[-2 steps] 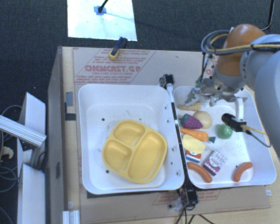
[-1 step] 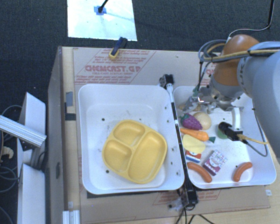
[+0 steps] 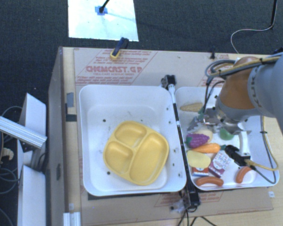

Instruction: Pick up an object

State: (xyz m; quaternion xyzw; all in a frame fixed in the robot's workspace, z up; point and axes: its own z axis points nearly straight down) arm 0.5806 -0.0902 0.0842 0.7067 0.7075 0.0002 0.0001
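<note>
So the arm (image 3: 254, 86) is hanging over the right bin (image 3: 269, 185), with its hand (image 3: 205, 121) down low right above the purple grape bunch (image 3: 197, 139). Can't tell how the hand is set. An orange carrot (image 3: 208, 149) lies just below the grapes, and two sausages (image 3: 209, 181) sit further below that. The left bin (image 3: 89, 126) holds a yellow divided plate (image 3: 136, 152).
</note>
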